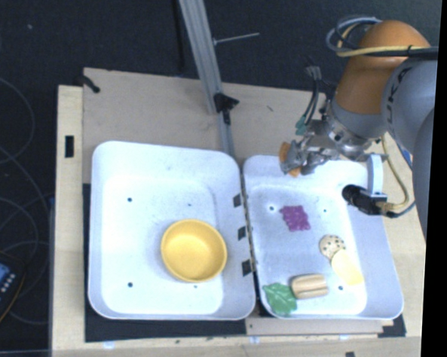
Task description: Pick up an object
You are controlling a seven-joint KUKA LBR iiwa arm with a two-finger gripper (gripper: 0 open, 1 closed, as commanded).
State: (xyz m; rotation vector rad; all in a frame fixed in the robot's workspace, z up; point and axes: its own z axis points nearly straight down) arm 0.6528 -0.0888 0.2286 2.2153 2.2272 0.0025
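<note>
The yellow bowl [193,250] sat upright, mouth up, in the left bin [118,167], low in the frame's centre; it looked light and rigid, best taken by its rim. In the right bin [383,289], the tan roll [308,285] lay lower right, long axis running left-right, probably light and firm, gripped across its width. The purple piece [295,217] lay flat above it, likely soft. The gripper [296,165] hung over the right bin's upper left corner; how its pincer stood could not be told.
</note>
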